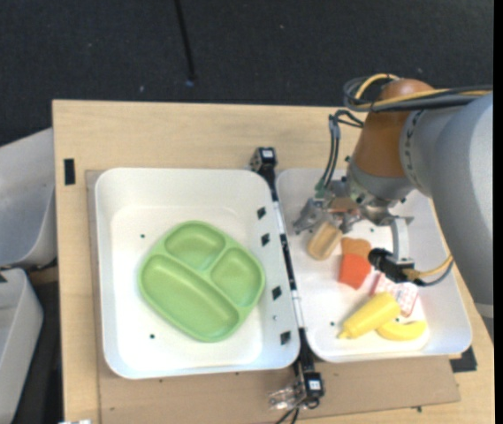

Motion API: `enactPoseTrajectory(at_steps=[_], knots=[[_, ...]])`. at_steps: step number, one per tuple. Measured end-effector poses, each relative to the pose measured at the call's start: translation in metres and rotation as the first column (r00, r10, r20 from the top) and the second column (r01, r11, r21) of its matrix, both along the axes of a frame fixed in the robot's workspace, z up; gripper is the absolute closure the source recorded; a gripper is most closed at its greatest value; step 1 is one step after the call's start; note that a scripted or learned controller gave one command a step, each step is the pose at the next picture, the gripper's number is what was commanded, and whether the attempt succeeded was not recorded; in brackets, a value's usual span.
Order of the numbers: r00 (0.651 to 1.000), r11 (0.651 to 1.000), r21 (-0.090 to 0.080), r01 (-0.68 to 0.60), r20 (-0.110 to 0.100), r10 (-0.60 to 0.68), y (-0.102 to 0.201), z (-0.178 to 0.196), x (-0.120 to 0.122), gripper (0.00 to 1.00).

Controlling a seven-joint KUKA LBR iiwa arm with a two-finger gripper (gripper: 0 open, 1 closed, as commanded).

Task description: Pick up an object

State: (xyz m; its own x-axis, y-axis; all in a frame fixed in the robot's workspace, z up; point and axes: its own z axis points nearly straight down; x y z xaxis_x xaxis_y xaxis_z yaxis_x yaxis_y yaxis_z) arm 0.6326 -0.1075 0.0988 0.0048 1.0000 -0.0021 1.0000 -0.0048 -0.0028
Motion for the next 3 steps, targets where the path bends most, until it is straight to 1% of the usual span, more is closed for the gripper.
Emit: enactPoseTrajectory(at_steps=[1, 3], knots=[[1.0, 1.0, 0.0, 0.004, 0.007, -0.004, -0.001, 0.014, 0.002, 1.0], [1.0, 1.0, 0.001, -0.005, 0.008, 0.005, 0.004, 0.105, -0.005, 1.0]])
